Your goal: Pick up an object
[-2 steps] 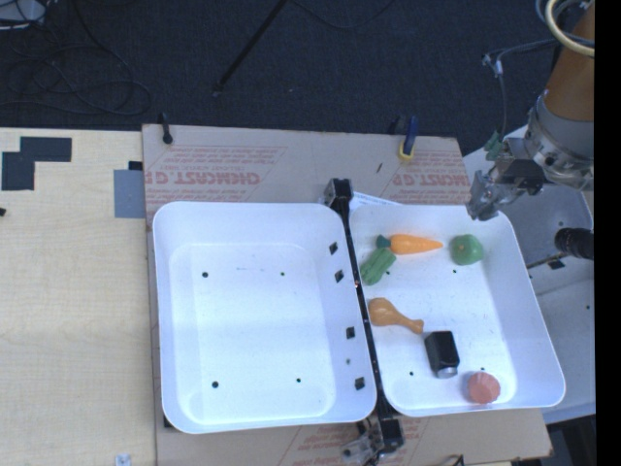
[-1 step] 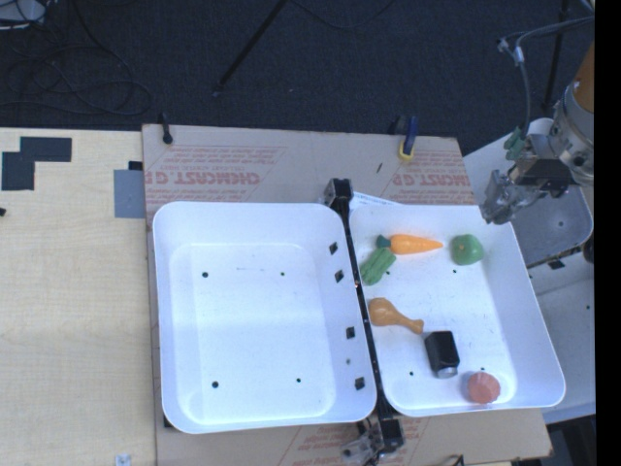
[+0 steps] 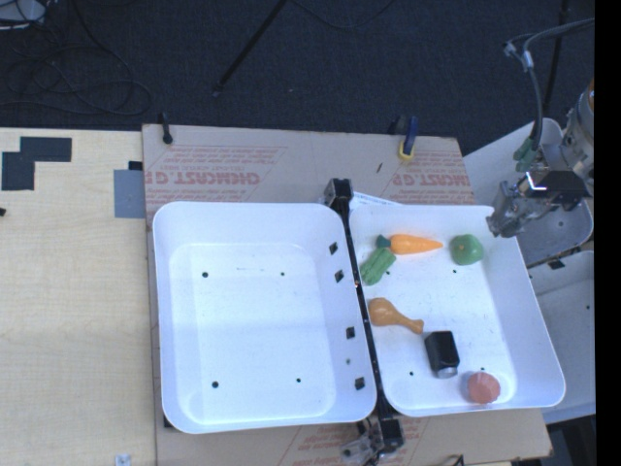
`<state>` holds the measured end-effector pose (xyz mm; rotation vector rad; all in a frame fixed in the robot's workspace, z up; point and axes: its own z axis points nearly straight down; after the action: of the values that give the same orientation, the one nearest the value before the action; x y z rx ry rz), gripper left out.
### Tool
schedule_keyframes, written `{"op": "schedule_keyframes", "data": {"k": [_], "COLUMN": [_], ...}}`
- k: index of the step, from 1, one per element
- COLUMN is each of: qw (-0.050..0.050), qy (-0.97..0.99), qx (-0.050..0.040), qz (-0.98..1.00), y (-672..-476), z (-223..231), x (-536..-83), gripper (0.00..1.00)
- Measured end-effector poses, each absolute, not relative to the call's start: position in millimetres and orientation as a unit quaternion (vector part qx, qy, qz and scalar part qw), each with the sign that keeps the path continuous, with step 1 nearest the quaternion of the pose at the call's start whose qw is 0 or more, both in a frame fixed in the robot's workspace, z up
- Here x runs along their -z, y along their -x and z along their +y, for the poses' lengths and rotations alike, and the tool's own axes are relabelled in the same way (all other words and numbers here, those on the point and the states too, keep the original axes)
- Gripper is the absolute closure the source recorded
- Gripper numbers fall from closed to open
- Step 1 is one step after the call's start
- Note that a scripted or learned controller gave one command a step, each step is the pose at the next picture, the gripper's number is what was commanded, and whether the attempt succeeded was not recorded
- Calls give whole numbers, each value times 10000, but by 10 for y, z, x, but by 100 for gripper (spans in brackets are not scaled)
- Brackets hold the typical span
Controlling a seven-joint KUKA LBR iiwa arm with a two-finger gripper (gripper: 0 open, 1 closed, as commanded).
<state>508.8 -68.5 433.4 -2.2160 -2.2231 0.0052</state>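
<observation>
The carrot (image 3: pixel 415 245) lay in the right bin (image 3: pixel 543 357), near its far wall, long axis running left to right with its green top toward the left, beside a green pod (image 3: pixel 376 265). Nearer lay a green ball (image 3: pixel 467 249), an orange drumstick shape (image 3: pixel 393 316), a black block (image 3: pixel 442 352) and a pink ball (image 3: pixel 482 387). The gripper (image 3: pixel 507 219) hung beyond the bin's right rim, holding nothing visible.

Smooth glossy white plastic bins (image 3: pixel 252 223), matt brown cardboard sheet (image 3: pixel 291 168) beneath, pale wood-grain bench (image 3: pixel 68 309)
</observation>
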Motion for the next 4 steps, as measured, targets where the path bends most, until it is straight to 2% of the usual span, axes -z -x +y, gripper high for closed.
{"op": "schedule_keyframes", "data": {"k": [1,2,3,4], "qw": [18,44,5,25], "qy": [7056,7065,7046,7058], "qx": [-23,-54,-12,-44], "qz": [-7086,-7077,-7096,-7084], "y": [-4767,-4770,-4779,-4773], "z": [-258,-113,534,813], "x": [-4509,-3944,-4583,-4526], "gripper": [100,100,100,100]}}
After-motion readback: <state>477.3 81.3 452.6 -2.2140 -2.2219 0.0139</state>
